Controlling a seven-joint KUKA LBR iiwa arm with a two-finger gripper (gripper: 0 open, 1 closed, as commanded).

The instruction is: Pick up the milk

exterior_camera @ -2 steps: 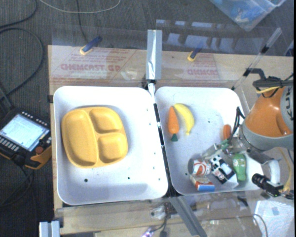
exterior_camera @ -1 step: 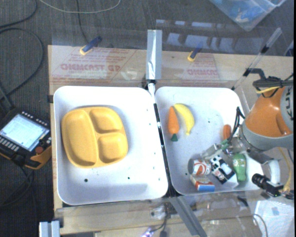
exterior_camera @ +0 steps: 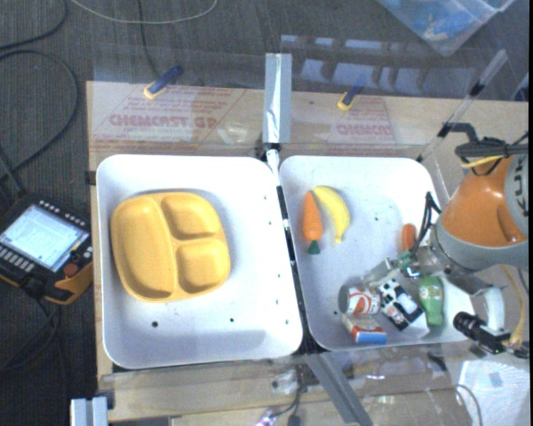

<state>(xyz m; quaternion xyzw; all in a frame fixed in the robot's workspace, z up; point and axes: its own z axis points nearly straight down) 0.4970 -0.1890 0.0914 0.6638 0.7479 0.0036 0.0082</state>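
The milk [exterior_camera: 398, 302] is a small carton with black and white patches. It lies in a pile at the front right of the right bin [exterior_camera: 373, 180]. My gripper [exterior_camera: 412, 264] hangs just above and behind the pile, under the grey wrist and orange band [exterior_camera: 481, 211]. It is close over the carton's far end. The wrist hides the gripper tips. Nothing can be seen held in the gripper.
Around the milk lie a red-and-white can [exterior_camera: 360, 302], a green bottle [exterior_camera: 431, 298] and a small red box [exterior_camera: 369, 334]. A carrot [exterior_camera: 312, 220], a banana [exterior_camera: 334, 209] and a small orange item [exterior_camera: 409, 236] lie farther back. The left bin holds a yellow divided plate [exterior_camera: 171, 245].
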